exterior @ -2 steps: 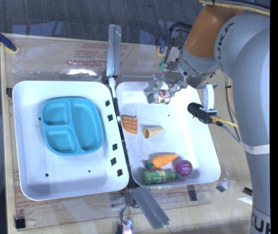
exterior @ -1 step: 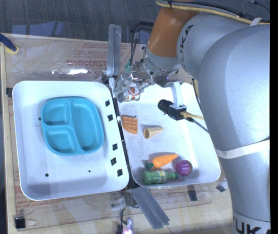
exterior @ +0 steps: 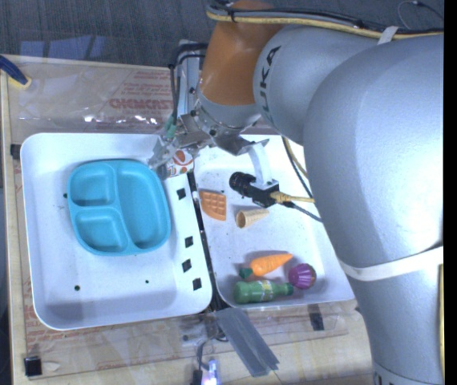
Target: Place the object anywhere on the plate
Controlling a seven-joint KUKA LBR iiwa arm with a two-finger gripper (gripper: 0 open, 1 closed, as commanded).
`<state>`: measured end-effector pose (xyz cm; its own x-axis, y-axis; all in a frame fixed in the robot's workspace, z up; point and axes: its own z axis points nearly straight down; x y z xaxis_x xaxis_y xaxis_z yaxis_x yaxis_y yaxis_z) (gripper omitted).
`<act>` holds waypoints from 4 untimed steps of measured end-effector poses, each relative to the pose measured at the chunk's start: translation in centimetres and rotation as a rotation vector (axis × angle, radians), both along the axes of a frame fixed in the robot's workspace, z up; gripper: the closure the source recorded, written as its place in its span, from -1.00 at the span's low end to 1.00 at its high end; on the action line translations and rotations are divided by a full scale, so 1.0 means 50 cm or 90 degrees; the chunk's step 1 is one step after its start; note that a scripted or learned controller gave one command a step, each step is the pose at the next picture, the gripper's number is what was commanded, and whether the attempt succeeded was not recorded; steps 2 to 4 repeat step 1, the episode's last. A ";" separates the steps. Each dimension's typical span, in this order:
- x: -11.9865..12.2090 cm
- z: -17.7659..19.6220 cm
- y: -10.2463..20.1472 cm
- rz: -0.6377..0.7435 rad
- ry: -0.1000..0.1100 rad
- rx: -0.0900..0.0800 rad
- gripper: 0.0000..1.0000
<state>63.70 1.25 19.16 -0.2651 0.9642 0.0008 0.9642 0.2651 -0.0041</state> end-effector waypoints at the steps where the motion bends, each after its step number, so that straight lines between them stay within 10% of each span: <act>1: 0.000 0.000 -0.001 0.000 0.000 0.000 -1.00; 4: 0.000 0.000 -0.001 0.000 0.000 0.000 -1.00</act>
